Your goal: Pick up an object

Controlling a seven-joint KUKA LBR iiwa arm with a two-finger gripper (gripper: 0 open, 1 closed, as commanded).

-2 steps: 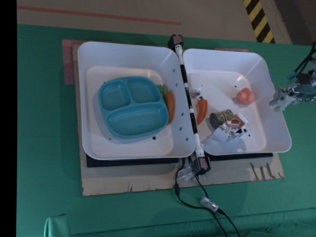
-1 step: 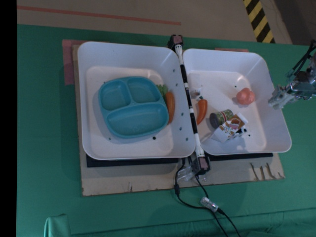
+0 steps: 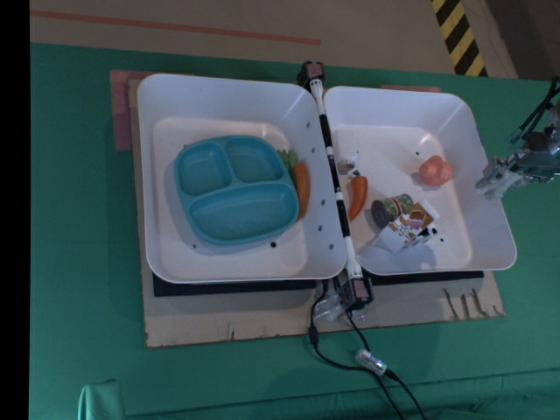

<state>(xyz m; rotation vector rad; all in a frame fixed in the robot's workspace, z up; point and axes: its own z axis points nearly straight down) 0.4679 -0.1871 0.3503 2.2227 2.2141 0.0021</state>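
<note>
Item: pink ball [image 3: 435,171] in the right bin [image 3: 490,234], lying at nine o'clock from our gripper [image 3: 492,182], which hangs over the bin's three-o'clock rim, grasping nothing we can see.

Right bin holds a pink ball [image 3: 435,171], a can [image 3: 391,209], a small carton [image 3: 411,226] and a carrot [image 3: 357,196].

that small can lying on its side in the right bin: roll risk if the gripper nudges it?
Probably some. The can lies on its side, so a push across its length could roll it. The small carton touching it may block rolling that way. Its rigid, smooth-looking wall may slip between fingers. The gripper sits at the right bin's rim.
</note>
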